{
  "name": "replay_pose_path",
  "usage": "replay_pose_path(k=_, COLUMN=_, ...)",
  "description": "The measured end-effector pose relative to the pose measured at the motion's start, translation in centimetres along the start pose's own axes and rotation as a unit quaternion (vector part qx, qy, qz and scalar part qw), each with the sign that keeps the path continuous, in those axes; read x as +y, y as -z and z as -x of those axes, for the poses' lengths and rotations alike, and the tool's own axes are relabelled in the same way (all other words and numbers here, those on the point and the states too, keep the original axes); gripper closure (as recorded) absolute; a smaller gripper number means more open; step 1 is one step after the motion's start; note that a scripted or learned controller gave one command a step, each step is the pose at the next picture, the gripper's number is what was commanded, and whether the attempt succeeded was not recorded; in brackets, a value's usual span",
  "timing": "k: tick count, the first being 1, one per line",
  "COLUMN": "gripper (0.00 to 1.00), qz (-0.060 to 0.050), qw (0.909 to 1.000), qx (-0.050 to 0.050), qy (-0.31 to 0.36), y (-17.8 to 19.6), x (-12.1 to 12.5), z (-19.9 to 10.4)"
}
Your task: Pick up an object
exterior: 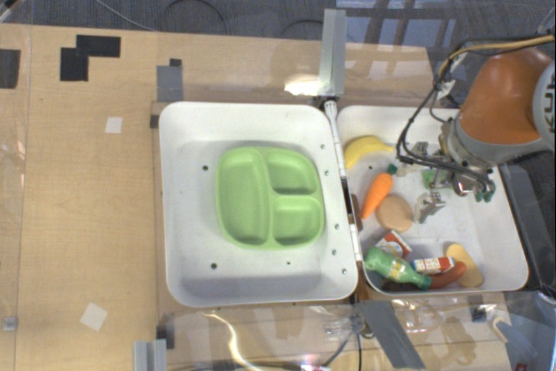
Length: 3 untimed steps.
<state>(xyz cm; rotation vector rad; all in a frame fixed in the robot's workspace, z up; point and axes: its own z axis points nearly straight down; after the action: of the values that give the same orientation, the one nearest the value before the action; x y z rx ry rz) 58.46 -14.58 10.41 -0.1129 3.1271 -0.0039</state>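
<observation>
No text, brand, number or sign can be read anywhere in the frame. The small bottle (429,264) lying at the lower right, in the right bin (512,274), carries a white label, but whatever is printed on it is too small and blurred to make out. The green bottle (393,266) beside it has a red and yellow patch near its neck that may be a label, also unreadable. The black blocky marks (87,55) on the bench at the upper left are plain shapes, not letters or figures
</observation>
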Motion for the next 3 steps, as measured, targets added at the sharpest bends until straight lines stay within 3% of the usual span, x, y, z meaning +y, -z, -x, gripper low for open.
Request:
replay_pose_path(k=1, gripper=0.0, qz=-0.003, qw=0.9917, qx=-0.007, qy=0.128, y=-0.6, x=5.4, z=2.0)
replay_pose_path(k=2, gripper=0.0, qz=-0.002, qw=0.9959, qx=-0.01, qy=0.09, y=-0.6, x=5.5, z=-1.9)
replay_pose_path(k=3, gripper=0.0, qz=-0.003, qw=0.9963, qx=-0.005, qy=0.086, y=-1.2, x=2.5, z=-7.2)
